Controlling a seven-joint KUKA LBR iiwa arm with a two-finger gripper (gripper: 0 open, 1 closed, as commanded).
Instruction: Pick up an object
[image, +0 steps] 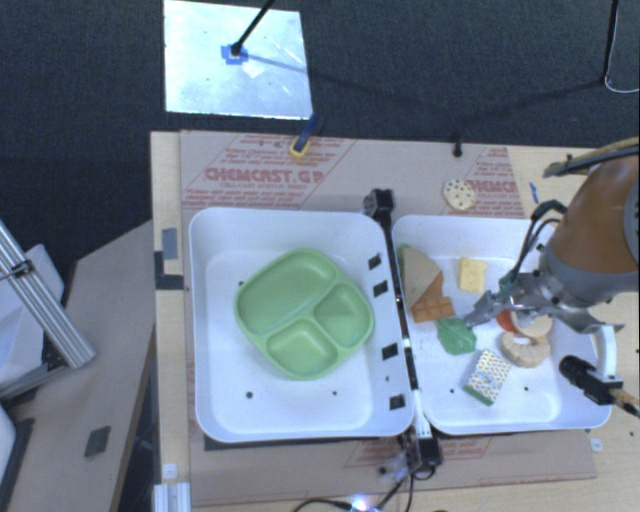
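Your pincer hovers just right of the green piece; grip state unclear. Centre over it first.

We saw two bins side by side on the tabletop. A divided plate lay in the left bin. The right bin held a sandwich wedge, a cheese square, a leaf, a bagel and a small box. A cookie lay beyond it, near the tabletop's far edge.
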